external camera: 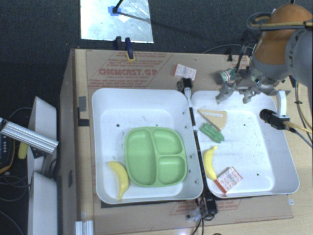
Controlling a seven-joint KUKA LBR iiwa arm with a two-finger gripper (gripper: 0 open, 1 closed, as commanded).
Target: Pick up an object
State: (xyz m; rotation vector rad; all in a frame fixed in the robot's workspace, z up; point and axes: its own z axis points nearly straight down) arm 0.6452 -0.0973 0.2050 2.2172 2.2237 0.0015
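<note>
- Toward the upper right of the frame, above the far rim of the right shallow white bin [281, 168], the pincer [234, 95] is seen with its two fingers spread apart and nothing between them.
- No object is held; the candidates for picking lie lower in the frame, well apart from the pincer.
- Nearest the pincer, in the upper left part of the right bin, a pale tan wedge-shaped piece [214, 117] is seen, and touching its lower edge a small green ridged plastic piece [212, 132]. Both are judged light and stiff; the green one is narrow enough to be taken across its short width.
- Along the right bin's left wall a small yellow toy banana [210, 162] is laid. It is judged light, smooth and perhaps slippery, best gripped across its middle.
- Just beside it, at the lower edge, a small red-and-white printed packet [229, 178] lies flat; being thin, it is judged hard to get fingers under.
- Across the divider, the left shallow white bin [105, 106] holds a light green three-compartment plastic plate [155, 155] and a second yellow toy banana [119, 177] touching the plate's lower left rim.
- Counted: two bins, two bananas, one plate, one wedge, one green piece, one packet.
</note>
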